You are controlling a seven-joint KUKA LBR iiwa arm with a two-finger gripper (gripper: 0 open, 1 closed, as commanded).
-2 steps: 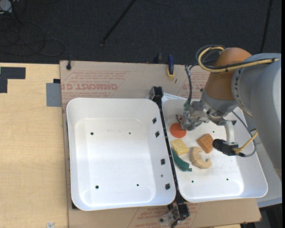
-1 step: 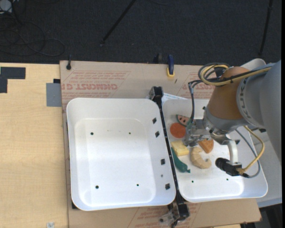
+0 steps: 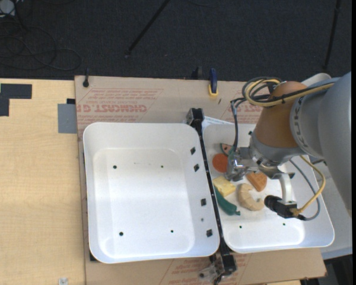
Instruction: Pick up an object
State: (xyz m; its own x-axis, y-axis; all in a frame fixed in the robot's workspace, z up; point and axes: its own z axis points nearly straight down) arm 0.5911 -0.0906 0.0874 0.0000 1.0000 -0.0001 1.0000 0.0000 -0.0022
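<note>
I've got the claw (image 3: 238, 166) down in the right bin (image 3: 320, 233), arm (image 3: 320, 117) w/ its orange band coming in from the right of the view. Can't tell its state from here, the wrist body hides too much.

Nearest the camera, below the claw: a green piece (image 3: 228, 206) lying close to the divider (image 3: 209, 186) btw the bins. Just above that, a pale yellow block (image 3: 223, 187), below and a bit left of the claw. To the claw's lower right, a beige rounded obj (image 3: 249, 198), w/ an orange wedge (image 3: 258, 181) touching its upper edge. Further right of that, a black connector (image 3: 276, 204) on a yellow cable (image 3: 313, 202) hangs off the wrist.

Right beside the claw, on its left, a red-orange round obj (image 3: 219, 162), looks touching or nearly so, can't say which. Nothing visibly btw the claw tips that I can confirm.

Well to the claw's left, the left bin (image 3: 101, 159). Beyond the claw, at the far edge of the cardboard sheet (image 3: 124, 103) on the bench (image 3: 29, 177), a blue-and-yellow clamp (image 3: 213, 82).
</note>
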